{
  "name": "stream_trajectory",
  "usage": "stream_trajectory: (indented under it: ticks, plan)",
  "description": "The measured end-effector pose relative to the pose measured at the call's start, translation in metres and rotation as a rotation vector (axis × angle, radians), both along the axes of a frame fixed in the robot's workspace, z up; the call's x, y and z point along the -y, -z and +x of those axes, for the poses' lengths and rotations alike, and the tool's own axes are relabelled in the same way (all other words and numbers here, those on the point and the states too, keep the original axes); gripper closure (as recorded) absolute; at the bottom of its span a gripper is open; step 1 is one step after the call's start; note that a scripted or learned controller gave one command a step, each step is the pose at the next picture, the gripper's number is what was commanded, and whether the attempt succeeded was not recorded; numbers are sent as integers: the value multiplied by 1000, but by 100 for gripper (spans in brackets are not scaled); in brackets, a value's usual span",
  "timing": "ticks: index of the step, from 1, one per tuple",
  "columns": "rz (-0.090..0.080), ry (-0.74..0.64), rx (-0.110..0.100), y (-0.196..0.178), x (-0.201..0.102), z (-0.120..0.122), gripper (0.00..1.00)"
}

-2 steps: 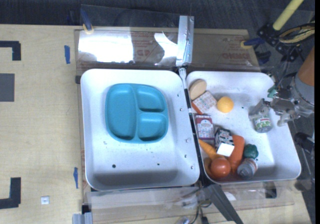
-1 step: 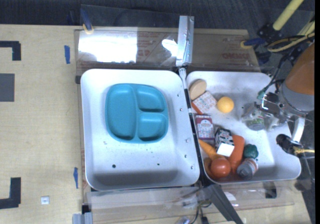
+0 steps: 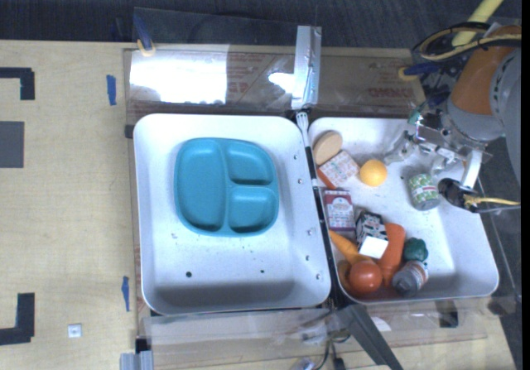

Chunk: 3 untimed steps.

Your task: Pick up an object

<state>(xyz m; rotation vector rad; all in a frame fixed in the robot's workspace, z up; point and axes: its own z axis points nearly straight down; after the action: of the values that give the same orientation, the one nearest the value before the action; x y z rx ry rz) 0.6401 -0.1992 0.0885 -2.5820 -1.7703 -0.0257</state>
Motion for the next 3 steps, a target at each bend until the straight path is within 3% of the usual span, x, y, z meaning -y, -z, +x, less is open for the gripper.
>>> stream_trajectory:
  ticks: [1, 2, 3]
  plan:
    - [-12, 159, -10, -34, 6, -26, 0]
    - [-15, 584, -12, -57, -57, -8, 0]
    - [-14, 888, -17, -51, -107, -4, 0]
